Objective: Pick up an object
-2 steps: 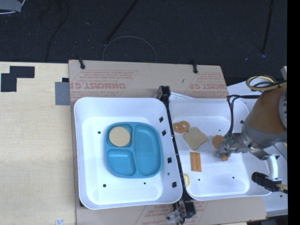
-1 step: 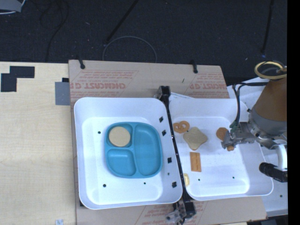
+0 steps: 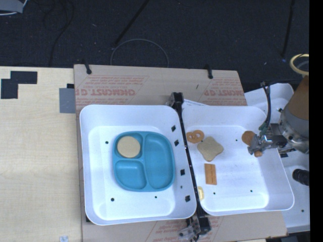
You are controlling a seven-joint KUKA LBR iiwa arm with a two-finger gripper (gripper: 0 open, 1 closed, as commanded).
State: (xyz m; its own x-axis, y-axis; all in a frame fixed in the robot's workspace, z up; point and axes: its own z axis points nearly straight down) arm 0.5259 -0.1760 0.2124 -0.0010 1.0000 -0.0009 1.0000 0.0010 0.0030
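Observation:
The right bin (image 3: 237,195) holds a brown pretzel (image 3: 195,135), a tan bread-shaped piece (image 3: 210,148), an orange rectangular cracker (image 3: 210,174) and a round orange-brown piece (image 3: 248,136). A small yellow item (image 3: 200,192) lies at that bin's left wall. My gripper (image 3: 259,147) hangs over the right bin's right side, just right of and below the round orange-brown piece. Nothing visible is clearly between its fingers.
The left bin (image 3: 96,185) carries a blue sectioned plate (image 3: 145,160) with a tan round cookie (image 3: 128,146) in its upper-left compartment. A black divider clamp (image 3: 184,155) runs between the bins. The arm's body (image 3: 302,115) stands at the right edge.

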